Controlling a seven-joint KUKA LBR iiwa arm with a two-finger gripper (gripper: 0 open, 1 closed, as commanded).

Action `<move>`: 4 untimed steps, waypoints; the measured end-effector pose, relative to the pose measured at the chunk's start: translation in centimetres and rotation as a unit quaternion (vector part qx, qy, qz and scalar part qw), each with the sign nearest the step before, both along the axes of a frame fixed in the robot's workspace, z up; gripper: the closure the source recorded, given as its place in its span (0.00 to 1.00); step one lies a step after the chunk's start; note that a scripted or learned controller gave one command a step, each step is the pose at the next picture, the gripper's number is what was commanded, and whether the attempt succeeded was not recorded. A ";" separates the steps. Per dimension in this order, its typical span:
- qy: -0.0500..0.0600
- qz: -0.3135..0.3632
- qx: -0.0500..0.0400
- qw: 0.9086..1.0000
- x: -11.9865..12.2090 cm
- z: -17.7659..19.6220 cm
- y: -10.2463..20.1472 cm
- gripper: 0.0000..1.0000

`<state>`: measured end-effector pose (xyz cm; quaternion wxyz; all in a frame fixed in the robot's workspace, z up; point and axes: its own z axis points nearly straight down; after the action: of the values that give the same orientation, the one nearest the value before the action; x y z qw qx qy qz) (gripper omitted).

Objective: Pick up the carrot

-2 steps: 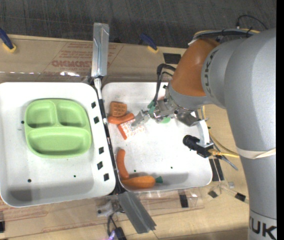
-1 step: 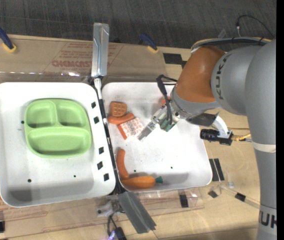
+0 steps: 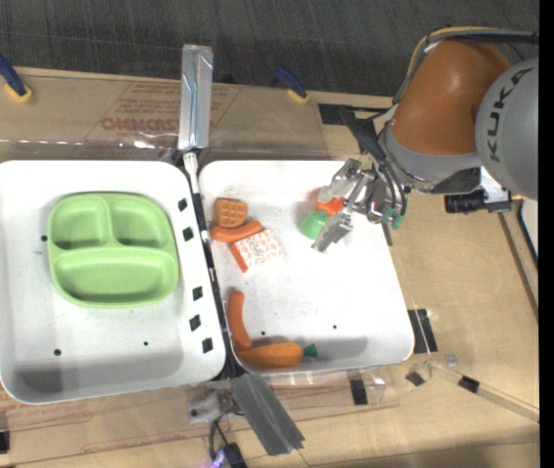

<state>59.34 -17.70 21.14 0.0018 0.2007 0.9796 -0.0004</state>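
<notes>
The carrot (image 3: pixel 275 355) lies on its side at the near edge of the right bin (image 3: pixel 379 291), close to the bin's front left corner, its orange body pointing left and its small green top pointing right. Just to its left, an orange-red sausage (image 3: pixel 237 320) stands almost upright in the view along the bin's left wall, its lower end touching or nearly touching the carrot's blunt end. Farther back in the same bin, near the left wall, a small brown waffle (image 3: pixel 230 211) rests above an orange wedge-shaped piece (image 3: pixel 235 230), and a white packet with red print (image 3: pixel 257 250) lies just beside them, tilted. Toward the back right of the bin sits a green and red toy item (image 3: pixel 318 217), partly covered by the arm's end. The gripper (image 3: pixel 340 224) hovers over that item, well apart from the carrot, and whether its fingers are spread or pressed together cannot be told from this angle; nothing is plainly seen between them. The grey arm with its orange band (image 3: pixel 448 100) reaches in from the right, above the wooden worktop (image 3: pixel 472 310). The left bin (image 3: pixel 14 349) holds a light green divided plate (image 3: pixel 113 250) with three compartments, set toward the bin's back half.
</notes>
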 end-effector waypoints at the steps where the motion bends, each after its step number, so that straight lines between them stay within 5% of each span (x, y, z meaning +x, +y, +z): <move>1: 0.000 0.412 -0.002 0.911 -2.6 10.2 -3.3 0.00; 2: 0.002 0.567 0.001 0.824 -7.4 -3.1 -1.5 0.00; 3: 0.001 0.497 -0.001 0.868 -6.4 -4.6 -3.3 0.00; 4: -0.001 0.277 -0.001 0.961 -9.8 -11.8 -2.9 0.00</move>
<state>49.51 -20.63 9.33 0.0026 -0.0787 0.9969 -0.0009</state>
